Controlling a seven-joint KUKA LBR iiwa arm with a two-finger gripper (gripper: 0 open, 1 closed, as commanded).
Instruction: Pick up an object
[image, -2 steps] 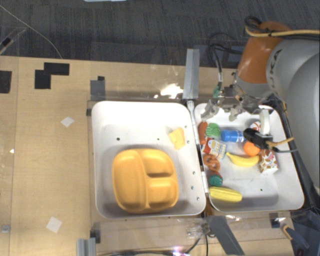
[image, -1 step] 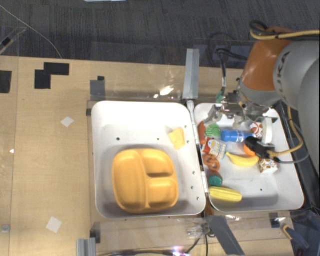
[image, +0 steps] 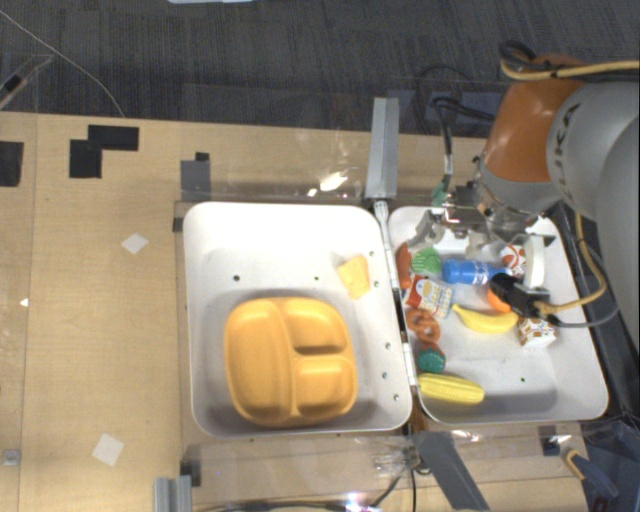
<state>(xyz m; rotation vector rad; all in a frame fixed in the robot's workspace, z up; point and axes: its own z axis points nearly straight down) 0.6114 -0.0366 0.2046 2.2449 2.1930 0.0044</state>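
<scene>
Nearest the camera, a yellow corn cob (image: 451, 388) lies at the front of the right bin (image: 575, 395). Behind it sit a banana (image: 484, 320), a blue bottle (image: 467, 272), a printed packet (image: 431, 297), an orange ring (image: 423, 325) and a small box (image: 536, 331), crowded together toward the bin's back half. Over that bin's far end hangs the gripper (image: 462, 228); whether it is open or closed cannot be told, and nothing is visibly held. Across the divider, the left bin (image: 215, 240) holds a yellow divided tray (image: 290, 357) and a small yellow wedge (image: 353, 277) near its right wall.
</scene>
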